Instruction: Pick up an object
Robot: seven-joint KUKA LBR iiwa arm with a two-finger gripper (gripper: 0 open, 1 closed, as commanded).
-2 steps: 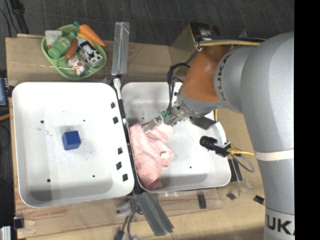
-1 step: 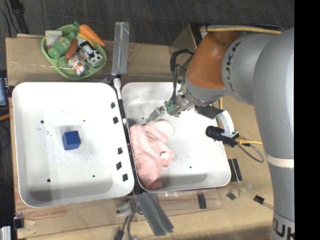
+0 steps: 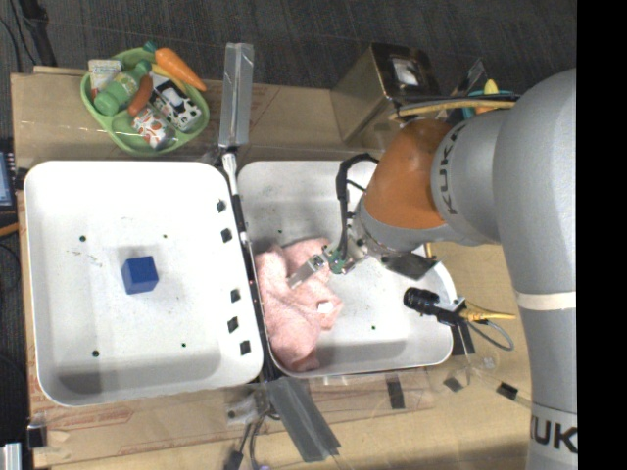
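Note:
A pink crumpled cloth (image 3: pixel 292 306) lies in the right bin (image 3: pixel 392 352), against its left wall. My gripper (image 3: pixel 312 269) is down over the cloth's upper right part, its metal fingers touching or just above the fabric. A blue cube (image 3: pixel 140 274) sits alone in the left bin (image 3: pixel 59 213), left of its middle. The grey arm with its orange band (image 3: pixel 411 189) covers the upper right of the right bin.
A green bowl (image 3: pixel 132 137) of toy food, with a carrot and a bottle, stands behind the left bin. A metal divider (image 3: pixel 235 96) rises between the bins at the back. A brown box (image 3: pixel 387 81) stands behind the right bin.

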